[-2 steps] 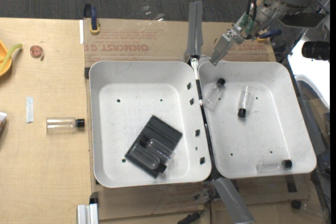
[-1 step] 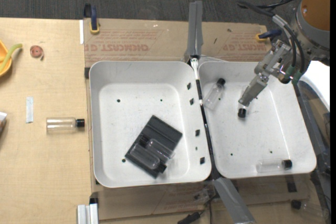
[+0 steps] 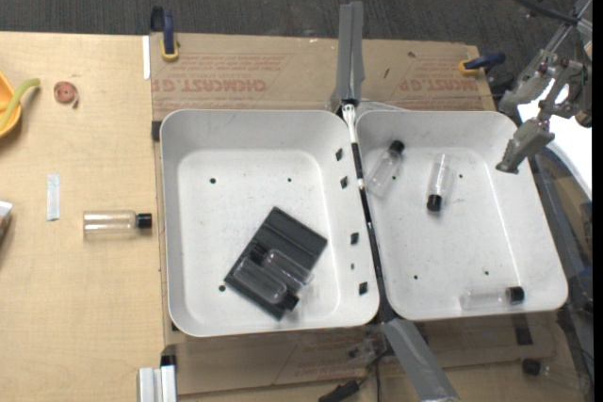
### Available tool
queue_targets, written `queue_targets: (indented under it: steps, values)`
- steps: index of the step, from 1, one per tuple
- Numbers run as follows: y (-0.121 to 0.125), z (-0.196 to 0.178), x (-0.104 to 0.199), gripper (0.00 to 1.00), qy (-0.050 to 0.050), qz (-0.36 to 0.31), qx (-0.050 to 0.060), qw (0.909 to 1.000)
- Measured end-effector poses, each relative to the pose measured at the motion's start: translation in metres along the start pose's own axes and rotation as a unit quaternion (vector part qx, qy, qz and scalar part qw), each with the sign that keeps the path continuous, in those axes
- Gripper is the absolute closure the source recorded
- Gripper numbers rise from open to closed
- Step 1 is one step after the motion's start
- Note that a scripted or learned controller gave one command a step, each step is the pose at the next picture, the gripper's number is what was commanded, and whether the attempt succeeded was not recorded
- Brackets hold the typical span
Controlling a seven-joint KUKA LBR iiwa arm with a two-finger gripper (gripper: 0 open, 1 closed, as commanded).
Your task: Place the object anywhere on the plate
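A black rectangular plate (image 3: pixel 277 261) lies tilted in the front middle of the left bin (image 3: pixel 188 155). In the right bin (image 3: pixel 528 249) lie three clear vials with black caps: one (image 3: pixel 383 168) near the divider at the back, one (image 3: pixel 437 183) in the middle, and one (image 3: pixel 491 297) against the front wall. My gripper (image 3: pixel 524 144) hangs over the right bin's back right rim, apart from all the vials, with nothing seen in it.
Another clear vial (image 3: pixel 115 221) lies on the wooden bench left of the bins, near a small white strip (image 3: pixel 53 198). A yellow object (image 3: pixel 9 104) and a small pink disc (image 3: pixel 64 92) sit at the far left. Clamps (image 3: pixel 166 38) hold the cardboard behind the bins.
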State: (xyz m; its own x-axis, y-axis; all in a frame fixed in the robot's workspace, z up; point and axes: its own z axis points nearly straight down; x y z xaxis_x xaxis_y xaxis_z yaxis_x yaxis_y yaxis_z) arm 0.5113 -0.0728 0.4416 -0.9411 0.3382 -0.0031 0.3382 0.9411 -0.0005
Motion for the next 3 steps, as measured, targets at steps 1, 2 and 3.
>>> queue_targets:
  steps: [1, 2, 3]
  values:
    - [-0.074, -0.001, 0.008, 0.0, 0.0, -0.109, 0.0, 0.994]
    - [-0.123, 0.0, -0.01, 0.0, 0.0, -0.281, 0.0, 0.9596]
    - [-0.144, 0.0, -0.039, 0.0, -0.001, -0.383, 0.0, 0.9237]
